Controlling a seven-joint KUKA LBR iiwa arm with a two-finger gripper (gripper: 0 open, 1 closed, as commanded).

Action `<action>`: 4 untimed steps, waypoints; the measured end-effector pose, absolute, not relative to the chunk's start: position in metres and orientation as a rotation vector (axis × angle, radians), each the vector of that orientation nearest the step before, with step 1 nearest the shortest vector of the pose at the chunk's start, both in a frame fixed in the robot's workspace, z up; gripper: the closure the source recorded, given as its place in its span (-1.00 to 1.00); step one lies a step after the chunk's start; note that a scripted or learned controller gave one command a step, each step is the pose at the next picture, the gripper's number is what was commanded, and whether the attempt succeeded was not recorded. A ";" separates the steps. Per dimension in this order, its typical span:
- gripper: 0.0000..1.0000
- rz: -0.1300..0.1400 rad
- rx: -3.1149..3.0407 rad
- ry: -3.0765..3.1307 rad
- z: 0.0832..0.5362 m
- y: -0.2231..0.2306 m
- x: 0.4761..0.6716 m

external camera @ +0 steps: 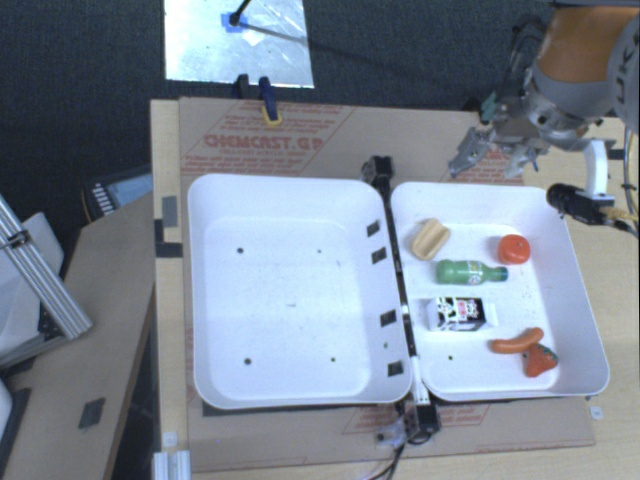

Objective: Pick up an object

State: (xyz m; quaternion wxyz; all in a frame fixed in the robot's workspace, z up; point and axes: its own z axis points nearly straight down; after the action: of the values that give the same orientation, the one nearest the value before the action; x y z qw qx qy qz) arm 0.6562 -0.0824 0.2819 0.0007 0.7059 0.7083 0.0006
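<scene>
The right bin holds several small items. A tan bread roll lies near its back left, with a red tomato to its right. A green bottle lies on its side in the middle. A black-and-white carton sits below it. An orange sausage and a red-orange vegetable lie at the front right. My gripper hangs above the bin's back rim, open, with nothing between its fingers.
The left bin stands beside the right one, joined by a black clamp strip. A cardboard sheet lies under both. A shiny metal plate lies at the back, and an aluminium rail at the left.
</scene>
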 end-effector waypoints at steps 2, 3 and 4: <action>-1.00 -0.007 2.227 2.229 0.180 -0.069 0.483; -1.00 0.003 2.212 2.228 0.184 -0.037 0.509; -1.00 0.006 2.213 2.216 0.164 -0.096 0.612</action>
State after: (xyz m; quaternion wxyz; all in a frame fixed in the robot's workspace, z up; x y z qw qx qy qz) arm 0.6116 -0.0958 0.1638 0.0049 0.7066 0.7076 0.0019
